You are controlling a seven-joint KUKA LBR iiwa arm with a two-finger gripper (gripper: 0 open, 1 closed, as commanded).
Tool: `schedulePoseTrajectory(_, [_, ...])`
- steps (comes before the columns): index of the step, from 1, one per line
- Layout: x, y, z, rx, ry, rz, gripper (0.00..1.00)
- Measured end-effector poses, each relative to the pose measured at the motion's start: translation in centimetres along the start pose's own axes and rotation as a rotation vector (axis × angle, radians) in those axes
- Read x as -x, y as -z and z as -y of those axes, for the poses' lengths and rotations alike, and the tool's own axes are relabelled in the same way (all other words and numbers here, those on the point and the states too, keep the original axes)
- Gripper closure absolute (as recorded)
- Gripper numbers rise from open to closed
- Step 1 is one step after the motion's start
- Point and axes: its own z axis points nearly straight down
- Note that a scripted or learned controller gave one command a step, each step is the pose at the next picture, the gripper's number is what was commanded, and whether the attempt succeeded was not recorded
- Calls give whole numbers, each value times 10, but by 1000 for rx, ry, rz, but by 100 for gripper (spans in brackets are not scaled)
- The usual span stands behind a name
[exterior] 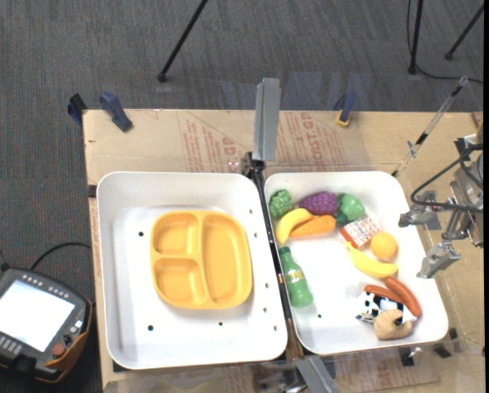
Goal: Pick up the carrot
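Even, fairly bright overhead light; soft shadows; white bins (113, 219) glare slightly; detail perhaps soft

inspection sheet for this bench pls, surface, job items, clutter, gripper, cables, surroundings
surface: cardboard-topped bench, two white bins side by side.
job's things: carrot in the right bin, touching a banana.
clutter: yellow divided plate in the left bin; green bottle, purple grapes, orange, sausages.
grippers: gripper at the right bin's right edge, holding nothing.
cables: black cable to the pendant.
surroundings: grey carpet, stand legs.
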Motion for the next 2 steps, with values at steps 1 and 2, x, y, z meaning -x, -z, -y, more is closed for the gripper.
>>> schedulePoseTrajectory(1, [-32,-187,-36,2,124,-4,0])
schedulePoseTrajectory(2, [-23,-185,-57,0,-287,-2,0])
